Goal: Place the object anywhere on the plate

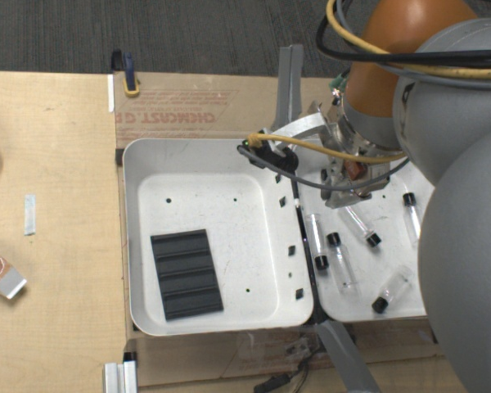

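Claw [349, 188] is down in the right bin [393, 301] among clear tubes [341, 260]; can't tell its state. Black ridged plate [186, 273] sits in the left bin [147, 170].

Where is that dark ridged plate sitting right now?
The dark ridged plate lies flat in the left bin, near its front-left corner, well apart from the clear tubes in the right bin.

Even, bright overhead light; white bins [221, 178] near glare, shadows soft and faint. Image slightly soft throughout, arm [442, 97] perhaps out of focus.
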`<state>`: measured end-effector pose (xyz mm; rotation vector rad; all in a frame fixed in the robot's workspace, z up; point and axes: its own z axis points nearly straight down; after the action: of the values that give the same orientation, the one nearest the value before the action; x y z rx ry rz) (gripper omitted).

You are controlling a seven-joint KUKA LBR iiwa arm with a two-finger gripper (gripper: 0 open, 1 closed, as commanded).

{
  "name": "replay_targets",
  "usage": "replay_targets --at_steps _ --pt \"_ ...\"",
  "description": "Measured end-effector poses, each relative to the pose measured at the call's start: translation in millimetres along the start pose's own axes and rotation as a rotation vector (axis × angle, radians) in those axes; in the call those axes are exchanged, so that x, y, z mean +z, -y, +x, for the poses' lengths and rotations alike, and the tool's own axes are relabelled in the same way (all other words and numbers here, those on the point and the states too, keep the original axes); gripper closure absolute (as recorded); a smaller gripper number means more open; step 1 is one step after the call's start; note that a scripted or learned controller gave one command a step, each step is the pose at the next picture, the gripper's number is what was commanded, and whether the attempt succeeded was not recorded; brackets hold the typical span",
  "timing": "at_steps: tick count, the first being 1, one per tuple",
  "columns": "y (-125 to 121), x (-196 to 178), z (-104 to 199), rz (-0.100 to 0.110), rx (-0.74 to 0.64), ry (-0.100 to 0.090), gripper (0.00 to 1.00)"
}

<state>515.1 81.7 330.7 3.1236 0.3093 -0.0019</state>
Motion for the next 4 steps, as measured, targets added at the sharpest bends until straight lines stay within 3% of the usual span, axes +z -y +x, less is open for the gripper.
replay_targets --at_steps 1,2,3,4 --pt "76 -32 -22 -0.001 -0.030 -0.002 1.00" --pt "148 -29 -6 -0.001 0.000 -0.001 1.00" --pt "148 -29 -6 -0.001 0.000 -0.001 0.00" --pt "150 79 -8 -0.002 0.001 0.002 0.00"
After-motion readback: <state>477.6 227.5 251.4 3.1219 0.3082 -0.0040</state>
